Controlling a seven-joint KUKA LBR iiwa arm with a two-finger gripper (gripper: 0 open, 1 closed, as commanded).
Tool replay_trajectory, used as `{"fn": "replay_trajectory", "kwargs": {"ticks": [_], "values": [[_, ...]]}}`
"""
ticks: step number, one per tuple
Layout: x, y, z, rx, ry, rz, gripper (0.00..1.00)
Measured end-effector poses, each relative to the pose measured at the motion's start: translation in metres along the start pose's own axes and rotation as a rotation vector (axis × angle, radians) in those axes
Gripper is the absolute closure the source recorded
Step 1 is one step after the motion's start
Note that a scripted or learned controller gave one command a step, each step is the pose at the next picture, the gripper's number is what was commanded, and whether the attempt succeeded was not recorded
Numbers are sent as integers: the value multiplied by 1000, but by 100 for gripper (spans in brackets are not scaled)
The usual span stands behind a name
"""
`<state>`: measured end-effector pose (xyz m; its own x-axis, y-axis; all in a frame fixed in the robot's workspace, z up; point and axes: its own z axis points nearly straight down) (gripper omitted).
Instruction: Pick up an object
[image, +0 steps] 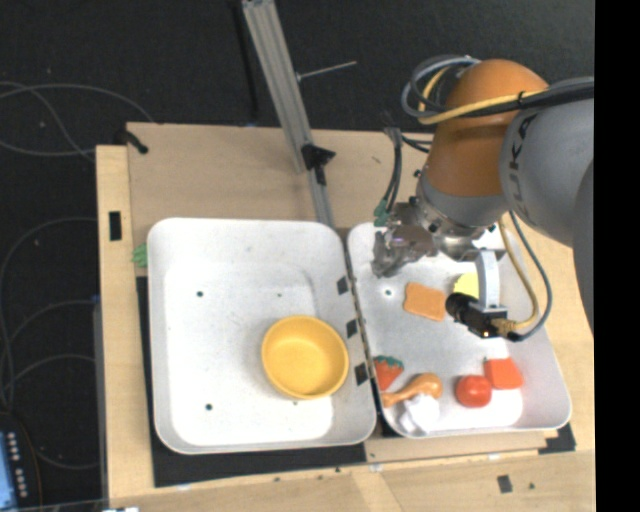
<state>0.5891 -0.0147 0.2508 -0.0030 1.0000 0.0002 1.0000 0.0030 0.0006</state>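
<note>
Hovering over the right white bin (535, 400), the two-finger gripper (388, 256) hangs near its upper-left corner; whether it grips anything I cannot tell. Closest lies one flat orange block (425, 302), probably light and stiff, best pinched across its short sides. Also: one red ball (473, 391), one orange cube (504, 374), one yellow bowl (304, 357).

Yellow item (466, 285) (half hidden) behind arm
</note>
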Motion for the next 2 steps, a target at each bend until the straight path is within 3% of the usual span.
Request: {"fn": "replay_trajectory", "kwargs": {"ticks": [2], "values": [[97,-27,20,2,1,-4,100]]}}
